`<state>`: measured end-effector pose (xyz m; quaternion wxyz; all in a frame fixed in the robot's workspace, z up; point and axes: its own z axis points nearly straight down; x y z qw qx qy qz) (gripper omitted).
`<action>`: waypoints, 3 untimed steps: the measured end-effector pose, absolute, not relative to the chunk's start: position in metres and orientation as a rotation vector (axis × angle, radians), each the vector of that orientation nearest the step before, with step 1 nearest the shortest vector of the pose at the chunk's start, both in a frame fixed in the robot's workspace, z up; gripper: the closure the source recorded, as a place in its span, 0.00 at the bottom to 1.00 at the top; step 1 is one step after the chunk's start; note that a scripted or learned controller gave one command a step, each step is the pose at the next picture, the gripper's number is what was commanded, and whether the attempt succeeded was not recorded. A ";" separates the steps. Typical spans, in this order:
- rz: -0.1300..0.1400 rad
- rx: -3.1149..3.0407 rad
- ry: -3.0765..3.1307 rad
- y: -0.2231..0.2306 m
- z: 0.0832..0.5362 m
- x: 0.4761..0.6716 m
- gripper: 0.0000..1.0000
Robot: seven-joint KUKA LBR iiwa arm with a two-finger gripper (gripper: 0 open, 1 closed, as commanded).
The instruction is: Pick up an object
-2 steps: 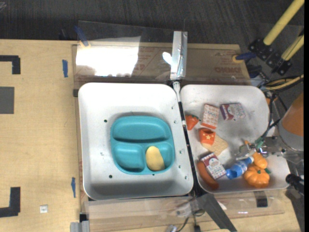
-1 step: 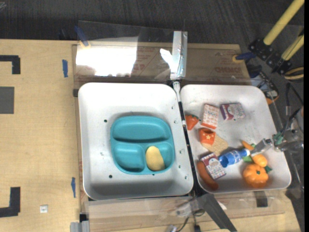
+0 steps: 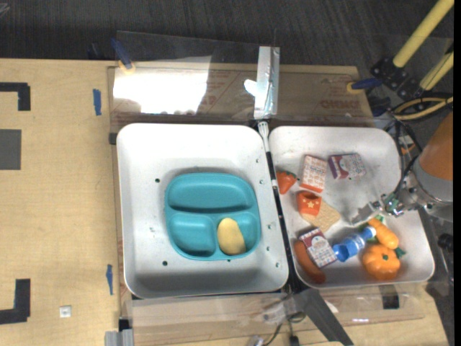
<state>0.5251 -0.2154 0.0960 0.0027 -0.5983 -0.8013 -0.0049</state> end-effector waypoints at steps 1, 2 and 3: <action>-0.008 -1.881 -2.509 -0.218 0.101 0.524 1.00; -0.003 -1.924 -2.492 -0.224 0.085 0.604 1.00; -0.006 -2.018 -2.415 -0.166 0.197 0.656 1.00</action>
